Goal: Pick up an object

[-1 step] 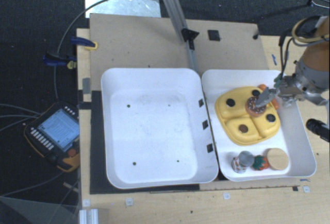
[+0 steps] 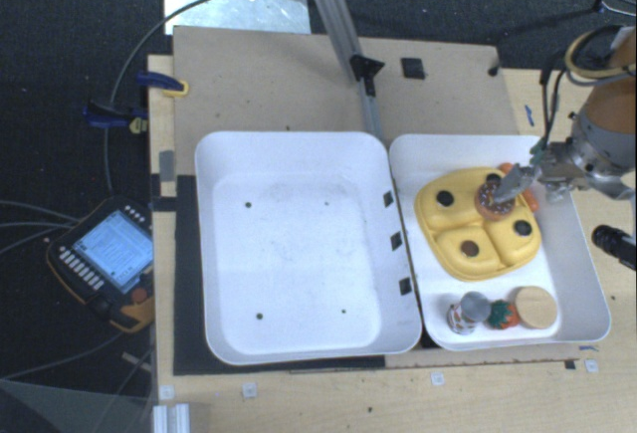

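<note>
Camera view, slanted look down at bench. Two white bins side by side; left bin (image 2: 289,242) bare, right bin (image 2: 582,297) holds everything. Big yellow tray-like toy (image 2: 476,222) with dark spots sits mid-bin. Small brownish ring-shaped piece (image 2: 492,202) rests on its upper right part. Near the front wall: small grey-and-white piece (image 2: 468,310), a red-and-green bit (image 2: 503,315), a tan round disc (image 2: 536,307), all close together.

Arm reaches in from the right, gripper (image 2: 510,186) low over the yellow toy, tip right at the ring-shaped piece. Cannot tell how the pincer stands; too small and blurred.

Judgement: the step in hand is the descent and grasp, likely aimed at the ring piece. Next move calls for closing squarely on it, then a straight lift clear of the yellow toy. Nothing visibly held yet.
</note>
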`<state>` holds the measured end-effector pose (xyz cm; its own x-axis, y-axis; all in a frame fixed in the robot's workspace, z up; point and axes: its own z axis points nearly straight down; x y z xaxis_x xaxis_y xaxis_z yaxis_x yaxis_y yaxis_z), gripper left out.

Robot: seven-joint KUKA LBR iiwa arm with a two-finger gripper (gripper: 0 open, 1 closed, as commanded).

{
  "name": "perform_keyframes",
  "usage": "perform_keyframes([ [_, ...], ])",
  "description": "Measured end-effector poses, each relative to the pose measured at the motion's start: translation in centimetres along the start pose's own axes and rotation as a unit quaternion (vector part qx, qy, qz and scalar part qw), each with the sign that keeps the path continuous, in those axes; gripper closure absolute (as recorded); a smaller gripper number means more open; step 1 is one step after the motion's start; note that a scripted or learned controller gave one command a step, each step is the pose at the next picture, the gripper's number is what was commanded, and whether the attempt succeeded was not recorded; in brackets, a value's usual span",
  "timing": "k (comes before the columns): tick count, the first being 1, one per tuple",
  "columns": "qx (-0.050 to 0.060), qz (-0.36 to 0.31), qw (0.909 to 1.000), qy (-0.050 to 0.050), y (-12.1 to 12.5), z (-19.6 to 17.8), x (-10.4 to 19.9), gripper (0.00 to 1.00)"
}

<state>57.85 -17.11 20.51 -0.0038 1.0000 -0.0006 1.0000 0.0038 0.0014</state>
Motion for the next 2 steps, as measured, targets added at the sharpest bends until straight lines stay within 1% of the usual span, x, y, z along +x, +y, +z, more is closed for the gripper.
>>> perform_keyframes([
  [1, 0.001, -0.001, 1.0000, 0.000, 0.3, 4.3, 0.6, 0.00],
  [2, -0.005, -0.001, 1.0000, -0.001, 0.8, 7.3, 0.4, 0.00],
])
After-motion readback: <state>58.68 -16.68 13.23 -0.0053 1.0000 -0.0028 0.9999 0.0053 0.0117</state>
